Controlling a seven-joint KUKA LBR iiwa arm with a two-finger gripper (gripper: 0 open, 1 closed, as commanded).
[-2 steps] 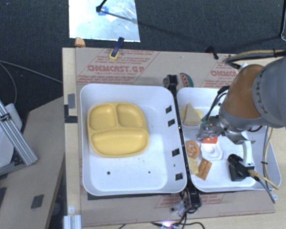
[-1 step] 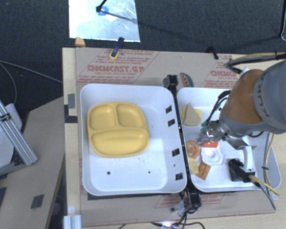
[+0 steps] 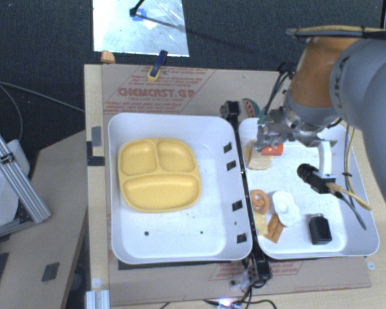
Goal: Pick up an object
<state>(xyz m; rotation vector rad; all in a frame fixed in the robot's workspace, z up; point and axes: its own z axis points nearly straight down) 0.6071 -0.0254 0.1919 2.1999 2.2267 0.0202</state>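
Left bin (image 3: pixel 116 192): a yellow plate (image 3: pixel 159 174) with three compartments sits left of centre. Bare white floor runs along the front and right walls.

Behind both bins is cardboard (image 3: pixel 199 85) with red print reading "CHEMCAST GP". The smaller lines under it are too small to read.

Right bin (image 3: pixel 302 244): the gripper (image 3: pixel 265 141) is low in the rear-left corner, close to the wall shared with the left bin. Open or closed: cannot tell. A red piece (image 3: pixel 275 149) lies right at its tip, contact unclear. A tan slab (image 3: pixel 258 159) lies just beside it on the left.

Further front, crowded by the left wall, are an orange ring (image 3: pixel 259 200), a white lump (image 3: pixel 285 208) and brown bits (image 3: pixel 271 228). A black box (image 3: pixel 320 229) lies apart from them, near the front. The floor right of it is open.
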